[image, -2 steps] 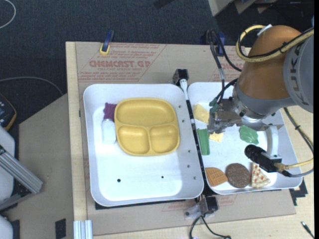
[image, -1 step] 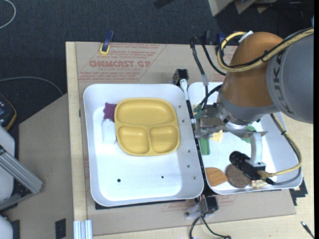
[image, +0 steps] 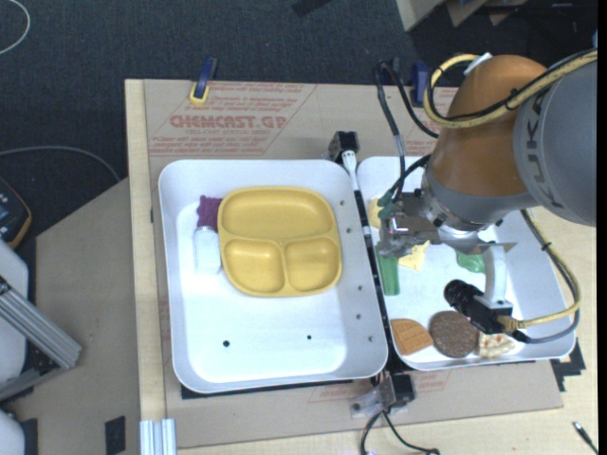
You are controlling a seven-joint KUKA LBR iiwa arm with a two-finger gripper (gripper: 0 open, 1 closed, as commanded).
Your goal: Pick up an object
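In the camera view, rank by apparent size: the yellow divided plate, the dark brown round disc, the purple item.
1. yellow divided plate
2. dark brown round disc
3. purple item, partly hidden behind the plate, so its full size is unsure.

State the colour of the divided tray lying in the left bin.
Yellow: the divided tray is plain yellow, without pattern, seen best in the camera view.

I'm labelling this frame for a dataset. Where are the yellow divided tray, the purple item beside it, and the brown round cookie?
Yellow divided tray (image: 280,240), camera view, centre ridge.
Purple item (image: 208,210), camera view, its exposed middle.
Brown round cookie (image: 453,334), camera view, top face.
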